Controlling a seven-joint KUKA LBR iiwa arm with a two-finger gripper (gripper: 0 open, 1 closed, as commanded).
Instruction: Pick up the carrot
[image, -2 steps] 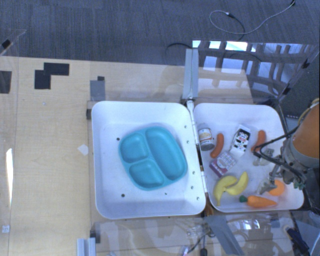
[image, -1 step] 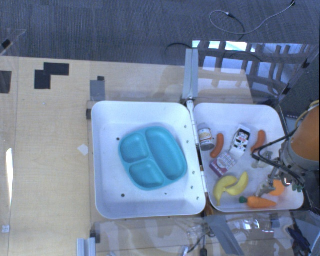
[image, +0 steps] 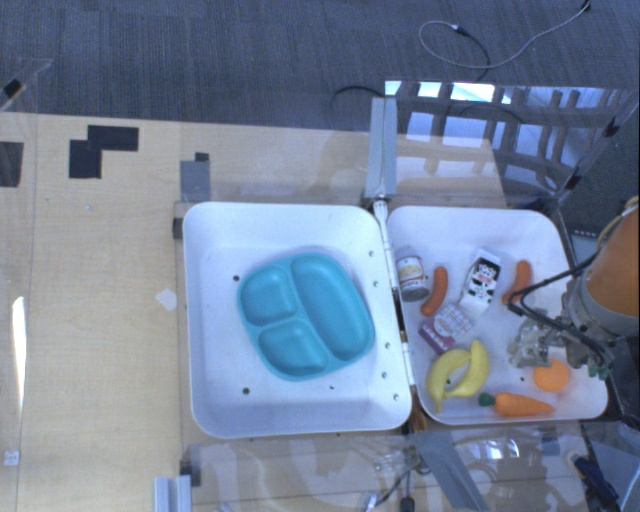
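Observation:
The carrot (image: 522, 405) is orange with a green stub at its left end. It lies flat along the front edge of the right bin (image: 545, 225). My gripper (image: 530, 347) hangs over the right side of that bin, just above and behind the carrot, a short way apart from it. The arm's orange band (image: 615, 275) reaches in from the right edge. A small round orange fruit (image: 550, 377) sits between the gripper and the carrot.
In the right bin are yellow bananas (image: 460, 370), a purple packet (image: 450, 328), a white carton (image: 482, 280), two sausages (image: 435, 291) (image: 520, 280) and a small can (image: 411, 277). The left bin (image: 215, 250) holds a blue divided plate (image: 305, 313).

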